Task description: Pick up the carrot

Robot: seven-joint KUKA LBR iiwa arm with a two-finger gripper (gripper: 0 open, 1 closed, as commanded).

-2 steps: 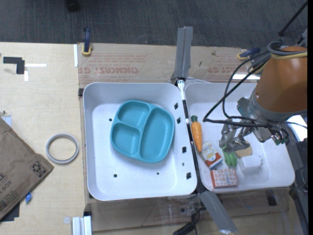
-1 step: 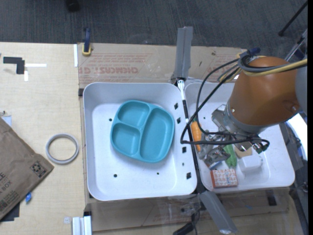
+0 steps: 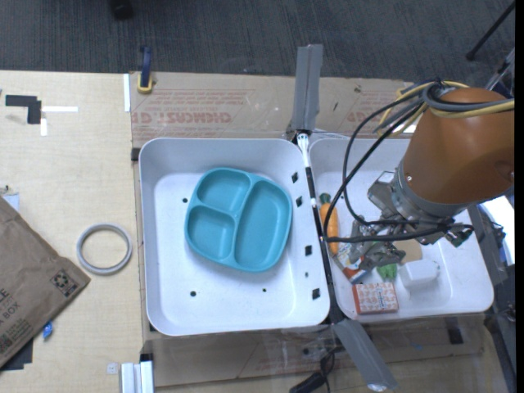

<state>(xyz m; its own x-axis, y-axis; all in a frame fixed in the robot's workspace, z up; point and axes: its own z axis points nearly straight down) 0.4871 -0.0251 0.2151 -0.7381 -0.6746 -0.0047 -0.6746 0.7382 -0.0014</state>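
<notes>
The approach step is judged in hand: the grey two-finger gripper [image 3: 370,256], its opening impossible to tell, is poised at centre right beside the small orange carrot [image 3: 330,220], onto which a leftward shift is called for.

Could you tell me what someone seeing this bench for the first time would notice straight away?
Probably the blue divided plate first, lying alone in the left bin. Next comes the big orange-banded arm, which reaches over the right bin with dark cables looping around it. Beneath it, the carrot lies against that bin's left wall, with a red-and-white box nearer the front edge.
</notes>
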